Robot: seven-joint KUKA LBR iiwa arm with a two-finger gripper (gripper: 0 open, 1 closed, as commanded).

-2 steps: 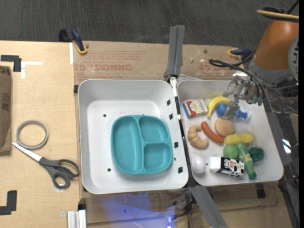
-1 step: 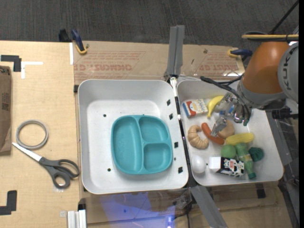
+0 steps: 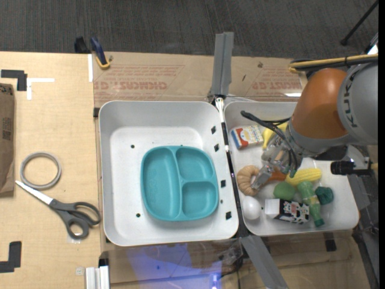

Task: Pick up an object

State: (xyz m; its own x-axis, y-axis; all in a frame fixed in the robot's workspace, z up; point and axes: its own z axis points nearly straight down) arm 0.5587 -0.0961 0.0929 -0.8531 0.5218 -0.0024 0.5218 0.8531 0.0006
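Bench, far left: one roll of tape, one pair of grey-handled scissors just near of it, one brown paper item at the left edge.

Left bin: one teal divided tray, three compartments, lying flat in the middle.

Right bin: objects crowded together. Counted: one small carton with blue and red print at the far left corner; one brown bun-like piece; one white egg-like ball at the near left; one black-and-white carton; one yellow corn piece; green pieces, number unclear where they overlap; one yellow item partly under the arm.

One arm reaches in from the right, orange band showing. Gripper sits low among the objects, just right of the bun-like piece. Whether the pincer is spread or pinching anything cannot be told; clutter hides it.
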